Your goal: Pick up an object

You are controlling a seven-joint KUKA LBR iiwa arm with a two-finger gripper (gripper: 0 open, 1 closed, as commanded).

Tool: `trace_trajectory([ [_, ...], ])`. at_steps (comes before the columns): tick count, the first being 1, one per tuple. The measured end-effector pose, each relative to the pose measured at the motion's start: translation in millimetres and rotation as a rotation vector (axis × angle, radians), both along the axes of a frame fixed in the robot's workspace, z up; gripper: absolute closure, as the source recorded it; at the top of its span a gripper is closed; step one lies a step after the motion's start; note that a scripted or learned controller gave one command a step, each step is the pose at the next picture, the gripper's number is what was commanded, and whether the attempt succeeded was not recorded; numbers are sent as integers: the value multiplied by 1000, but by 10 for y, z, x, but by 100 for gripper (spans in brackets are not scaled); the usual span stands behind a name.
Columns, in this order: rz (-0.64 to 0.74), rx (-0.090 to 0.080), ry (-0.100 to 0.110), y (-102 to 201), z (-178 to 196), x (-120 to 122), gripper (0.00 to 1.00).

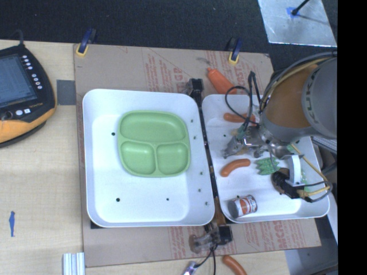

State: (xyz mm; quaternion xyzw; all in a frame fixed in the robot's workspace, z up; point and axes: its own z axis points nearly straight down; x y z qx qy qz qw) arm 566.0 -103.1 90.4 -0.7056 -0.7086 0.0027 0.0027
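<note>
1. i see the gripper (236, 144) low in the right bin (269, 211); the arm (304, 99) hides part of it, so i cannot tell its state.
2. a sausage (235, 166) lies just below it.

Arm (298, 105) cut off by the right edge; its bulk hides the far right part of the right bin (269, 213). Far sausage (234, 117) partly covered by cables. Gripper (243, 144) too cluttered to read. Orange piece (235, 264) on the table (40, 211) is clipped by the near edge.
</note>
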Motion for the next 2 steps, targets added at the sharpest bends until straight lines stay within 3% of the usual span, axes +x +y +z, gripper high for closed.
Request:
trace_trajectory([
  [1,-1,0,-4,-280,16,605,0],
  [2,-1,1,-5,-263,18,903,0],
])
